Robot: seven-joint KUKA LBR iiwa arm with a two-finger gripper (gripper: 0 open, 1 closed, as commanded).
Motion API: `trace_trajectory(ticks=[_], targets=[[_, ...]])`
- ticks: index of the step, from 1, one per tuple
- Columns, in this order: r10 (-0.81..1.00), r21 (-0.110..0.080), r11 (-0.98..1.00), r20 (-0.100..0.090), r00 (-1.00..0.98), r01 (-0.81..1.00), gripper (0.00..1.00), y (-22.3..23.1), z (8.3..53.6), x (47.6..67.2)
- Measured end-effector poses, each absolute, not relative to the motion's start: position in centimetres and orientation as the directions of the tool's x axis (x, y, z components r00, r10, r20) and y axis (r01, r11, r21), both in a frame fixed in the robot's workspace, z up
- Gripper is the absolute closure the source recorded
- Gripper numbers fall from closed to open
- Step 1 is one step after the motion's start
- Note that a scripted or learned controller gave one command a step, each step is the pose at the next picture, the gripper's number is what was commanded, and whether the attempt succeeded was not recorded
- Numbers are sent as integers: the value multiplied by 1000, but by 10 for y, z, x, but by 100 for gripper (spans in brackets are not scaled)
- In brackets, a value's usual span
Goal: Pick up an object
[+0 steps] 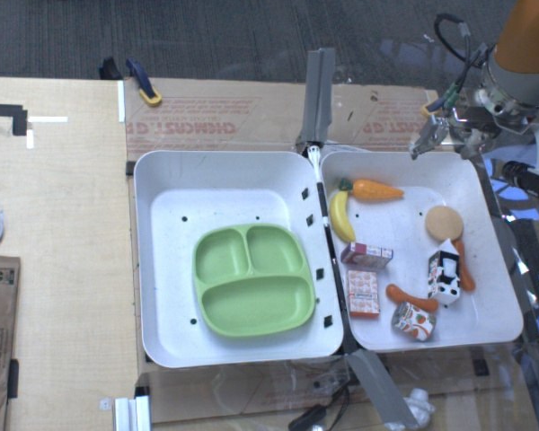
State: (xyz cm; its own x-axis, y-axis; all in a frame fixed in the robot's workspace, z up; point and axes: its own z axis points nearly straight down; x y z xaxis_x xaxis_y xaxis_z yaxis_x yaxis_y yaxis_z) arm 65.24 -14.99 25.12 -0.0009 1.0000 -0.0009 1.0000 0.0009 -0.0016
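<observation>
Crumpled cup [414, 321] near front rim: light, crushable. Carrot [378, 189] stiffer (better pick), grip mid-body. Gripper [449, 126] state: cannot tell.

Green tray [253, 281] fills left bin [162, 173]; right bin [485, 326] crowded.

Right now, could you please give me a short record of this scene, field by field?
left bin: holds a green divided plate
right bin: holds the toys below
far side: carrot, banana beside the divider
middle: round tan disc, small pink box
near side: snack box, black-and-white cow toy, orange can, sausage
gripper: above the right bin's far right corner, nothing seen between its fingers
task progress: no object picked up yet
</observation>
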Motion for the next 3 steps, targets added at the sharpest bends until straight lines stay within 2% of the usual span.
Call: trace_trajectory(ticks=[1, 2, 3], targets=[[999, -1, 41, 0, -41, 999, 0, -125, 92, 604], [1000, -1, -11, -1, 11, 1000, 0, -106, 92, 659], [1000, -14, -10, 0, 10, 1000, 100, -106, 100, 656]])
